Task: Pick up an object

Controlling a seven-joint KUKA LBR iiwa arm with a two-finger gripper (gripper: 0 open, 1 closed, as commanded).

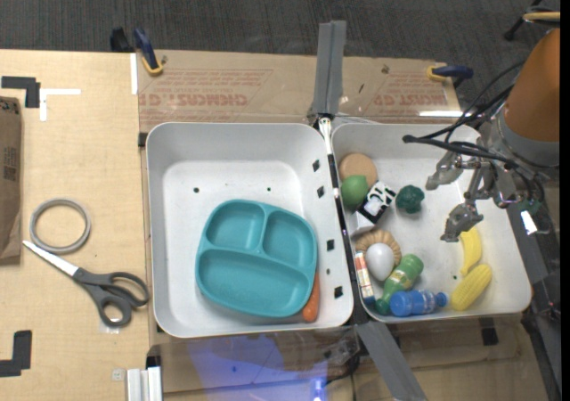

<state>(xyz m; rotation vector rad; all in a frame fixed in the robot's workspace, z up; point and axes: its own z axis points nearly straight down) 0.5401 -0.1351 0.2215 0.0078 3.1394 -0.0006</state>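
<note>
On the far left of the light wooden table (80,167) lie a grey roll of tape (61,225) and, just near of it, a pair of grey-handled scissors (89,281). The left white shallow bin (169,159) holds a teal plastic divided plate (257,257), with a small orange carrot (311,304) tucked against the plate's near right edge. The right white shallow bin (508,301) is crowded along its left side: a tan round piece (359,165), a green ball (354,190), a black-and-white block (378,200), a dark green broccoli-like toy (410,199), a white egg (380,258), a green bottle (403,272) and a blue bottle (416,303) lying on its side. Further right lie a yellow toy banana (470,249) and, near of it, a yellow toy corn cob (471,287). The metal two-finger end effector (452,203) hangs over the right part of this bin, fingers spread and nothing between them. The banana looks the likeliest pick: it lies just near and slightly right of the lower fingertip, almost under it, its long axis running far-to-near. My judgement is that a short descent, with the fingers straddling the banana's narrow width, is what the grasp turns on.
</note>
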